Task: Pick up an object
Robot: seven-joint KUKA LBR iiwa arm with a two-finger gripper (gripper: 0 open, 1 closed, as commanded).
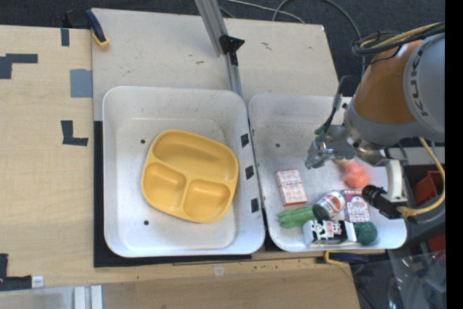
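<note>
A divided tray (189,176) is lying in the left bin (116,155). In the right bin (278,119), a small box (291,187) is sitting centrally, with a can (330,205) and other items clustering at its four o'clock.

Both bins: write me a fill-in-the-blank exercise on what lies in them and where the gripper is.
1. The yellow divided tray lies in the ____ bin.
2. The gripper is above the ____ bin.
3. The small box with red print lies just ____ of the green object, as the camera sees it.
4. The divided tray has ____ compartments.

Missing words: left; right; above; three
</note>
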